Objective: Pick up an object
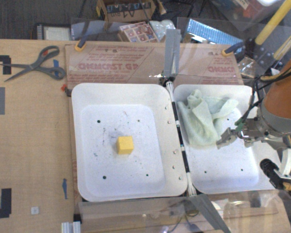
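Observation:
A small yellow cube (125, 145) lies near the middle of the left white bin (87, 106). A crumpled pale green cloth (203, 116) fills the upper left part of the right white bin (223, 178). My gripper (231, 136) hangs low over the right bin, at the cloth's lower right edge; whether it touches the cloth I cannot tell. The grey arm with its orange band (281, 101) comes in from the right and hides the bin's right side.
Scissors (39, 66) lie on the bench at the back left. A cardboard sheet (116, 64) and a grey upright post (171, 52) stand behind the bins. Cables and yellow bars crowd the far right.

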Controlling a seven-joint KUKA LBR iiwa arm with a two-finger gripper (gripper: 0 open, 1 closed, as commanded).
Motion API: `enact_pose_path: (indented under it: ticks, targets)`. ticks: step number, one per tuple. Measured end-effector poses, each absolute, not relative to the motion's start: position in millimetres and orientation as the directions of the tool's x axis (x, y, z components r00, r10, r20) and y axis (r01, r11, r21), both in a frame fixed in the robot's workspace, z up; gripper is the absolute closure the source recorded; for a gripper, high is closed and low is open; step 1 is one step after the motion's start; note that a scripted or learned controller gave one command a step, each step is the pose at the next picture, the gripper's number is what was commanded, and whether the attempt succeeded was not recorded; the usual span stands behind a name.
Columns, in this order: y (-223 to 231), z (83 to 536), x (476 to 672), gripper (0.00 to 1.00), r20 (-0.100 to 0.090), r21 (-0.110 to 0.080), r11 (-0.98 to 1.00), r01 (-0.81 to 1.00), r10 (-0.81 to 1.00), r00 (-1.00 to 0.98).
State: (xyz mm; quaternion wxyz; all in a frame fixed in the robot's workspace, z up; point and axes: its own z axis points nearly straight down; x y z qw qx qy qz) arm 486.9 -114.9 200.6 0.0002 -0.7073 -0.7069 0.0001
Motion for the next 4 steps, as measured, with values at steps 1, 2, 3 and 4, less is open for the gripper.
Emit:
enact_pose_path:
  ticks: [1,2,3,4]
  targets:
    - [-126.6,87.7,521.3,0.00,-0.001,0.006,0.167,0.986,0.986,-0.167]
    - [-127.6,98.9,522.6,1.00,-0.004,0.012,0.165,0.986,0.986,-0.165]
    - [-74.6,185.2,599.4,1.00,-0.001,0.001,0.060,0.998,0.998,-0.060]
    - [-22.7,185.3,646.2,1.00,-0.001,0.003,-0.090,0.996,0.996,0.090]
